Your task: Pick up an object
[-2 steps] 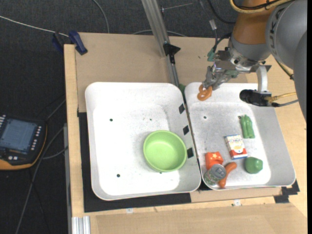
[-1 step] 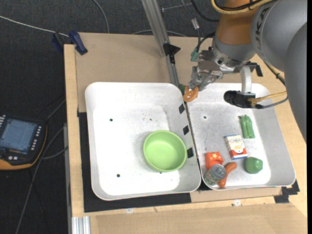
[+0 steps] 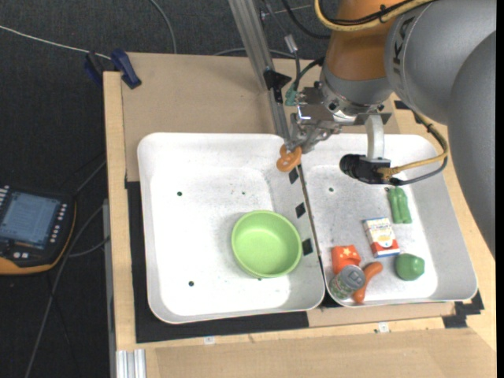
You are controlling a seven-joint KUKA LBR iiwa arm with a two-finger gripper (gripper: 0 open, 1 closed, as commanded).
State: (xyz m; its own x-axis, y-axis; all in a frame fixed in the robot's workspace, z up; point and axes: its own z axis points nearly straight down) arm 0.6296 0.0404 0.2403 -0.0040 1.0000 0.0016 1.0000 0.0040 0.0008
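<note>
rounded grey arm (image 3: 461, 61), glossy green bowl (image 3: 266, 244)

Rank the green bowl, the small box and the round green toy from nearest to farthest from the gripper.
1. The green bowl, in the left bin, is nearest the gripper.
2. The small box, in the middle of the right bin.
3. The round green toy, at the right bin's front right corner, is farthest.

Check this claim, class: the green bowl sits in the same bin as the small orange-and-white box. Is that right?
No. The camera view shows the green bowl in the left bin, apart from the small orange-and-white box, which lies in the right bin.
</note>
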